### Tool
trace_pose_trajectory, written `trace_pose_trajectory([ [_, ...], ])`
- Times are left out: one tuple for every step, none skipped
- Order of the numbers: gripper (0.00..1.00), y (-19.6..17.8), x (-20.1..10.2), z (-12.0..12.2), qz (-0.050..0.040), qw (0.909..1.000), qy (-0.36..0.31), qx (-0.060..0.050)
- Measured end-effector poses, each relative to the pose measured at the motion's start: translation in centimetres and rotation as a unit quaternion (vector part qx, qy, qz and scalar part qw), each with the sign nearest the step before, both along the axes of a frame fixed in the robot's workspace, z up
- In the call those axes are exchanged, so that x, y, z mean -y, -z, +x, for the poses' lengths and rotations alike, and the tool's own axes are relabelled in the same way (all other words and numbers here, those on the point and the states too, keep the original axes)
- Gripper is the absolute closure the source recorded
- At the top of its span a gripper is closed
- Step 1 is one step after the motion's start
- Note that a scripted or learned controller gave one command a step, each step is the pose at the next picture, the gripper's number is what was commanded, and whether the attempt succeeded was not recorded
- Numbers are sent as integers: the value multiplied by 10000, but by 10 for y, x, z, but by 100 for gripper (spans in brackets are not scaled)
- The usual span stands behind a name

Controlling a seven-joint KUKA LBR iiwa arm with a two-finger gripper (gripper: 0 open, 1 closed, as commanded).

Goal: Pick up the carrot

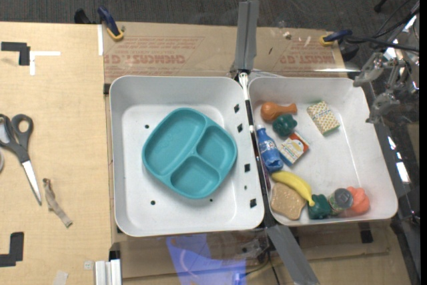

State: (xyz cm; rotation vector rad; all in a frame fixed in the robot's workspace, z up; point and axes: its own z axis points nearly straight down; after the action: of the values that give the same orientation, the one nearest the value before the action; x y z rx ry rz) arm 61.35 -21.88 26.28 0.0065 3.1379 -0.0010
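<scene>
In the right bin (373, 143) an orange, carrot-coloured piece (360, 201) lies in the front right corner. A small grey can (342, 197) touches its left side and hides part of it. A dark green piece (319, 207) lies on the can's other side. Whether the green and orange pieces are one toy, I cannot tell. An orange-brown toy with a pale end (276, 109) lies at the back left of the same bin. My gripper (385, 87) hangs over the bin's right rim near the back, apart from all the toys.
The right bin also holds a green pepper (285, 124), a cracker box (323, 118), a blue bottle (269, 149), a small carton (293, 148), a banana (295, 185) and a bread slice (287, 202). A teal divided plate (190, 153) sits in the left bin. Scissors (20, 147) lie on the bench.
</scene>
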Motion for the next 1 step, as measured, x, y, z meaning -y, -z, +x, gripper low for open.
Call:
trace_pose_trajectory([
  [0, -80, -66, 6, 1, 9918, 1276, 7],
])
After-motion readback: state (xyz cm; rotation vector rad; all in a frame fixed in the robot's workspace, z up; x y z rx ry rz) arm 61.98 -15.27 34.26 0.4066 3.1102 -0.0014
